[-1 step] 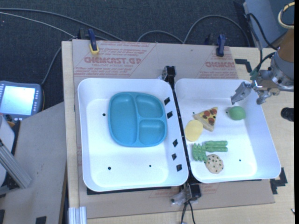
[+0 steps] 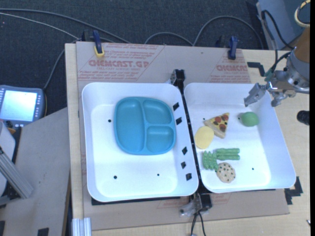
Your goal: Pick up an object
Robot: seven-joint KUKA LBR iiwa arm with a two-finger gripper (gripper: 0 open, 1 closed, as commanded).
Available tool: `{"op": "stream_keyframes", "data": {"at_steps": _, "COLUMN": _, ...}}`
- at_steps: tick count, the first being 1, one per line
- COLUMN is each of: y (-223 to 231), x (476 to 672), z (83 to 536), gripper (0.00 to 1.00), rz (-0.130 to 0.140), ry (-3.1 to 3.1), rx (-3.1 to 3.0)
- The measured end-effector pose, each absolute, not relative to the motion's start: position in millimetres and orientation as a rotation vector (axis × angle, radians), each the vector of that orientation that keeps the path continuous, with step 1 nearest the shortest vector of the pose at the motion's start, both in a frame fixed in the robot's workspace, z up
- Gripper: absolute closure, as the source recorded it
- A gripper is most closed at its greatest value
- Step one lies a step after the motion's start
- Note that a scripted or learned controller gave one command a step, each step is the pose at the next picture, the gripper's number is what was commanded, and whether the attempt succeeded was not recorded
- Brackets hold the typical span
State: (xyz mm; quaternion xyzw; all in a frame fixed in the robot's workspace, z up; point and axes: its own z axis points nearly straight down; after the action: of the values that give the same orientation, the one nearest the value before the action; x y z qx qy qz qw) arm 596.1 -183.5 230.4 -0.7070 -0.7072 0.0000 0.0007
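Observation:
The right bin (image 2: 275, 151) holds a pizza slice (image 2: 219, 123), a green ball-like piece (image 2: 249, 119), a yellow oval piece (image 2: 204, 137), a green leafy piece (image 2: 221, 157) and a speckled cookie (image 2: 226, 172). My gripper (image 2: 266, 96) hangs over the far right part of this bin, above and slightly beyond the green ball. Its two fingers are spread open with nothing between them.
The left bin (image 2: 98, 171) holds a blue divided plate (image 2: 145, 126). A black divider (image 2: 183, 132) runs between the bins. Two blue clamps (image 2: 98, 44) (image 2: 232, 48) grip the cardboard at the far edge. A screen (image 2: 19, 103) stands at the left.

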Motion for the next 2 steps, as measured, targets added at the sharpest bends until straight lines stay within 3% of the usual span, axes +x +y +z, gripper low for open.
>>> {"op": "stream_keyframes", "data": {"at_steps": 2, "y": -171.1, "x": 594.4, "z": 130.0, "gripper": 0.0, "rz": 0.003, "ry": -2.218, "rx": -2.217}}
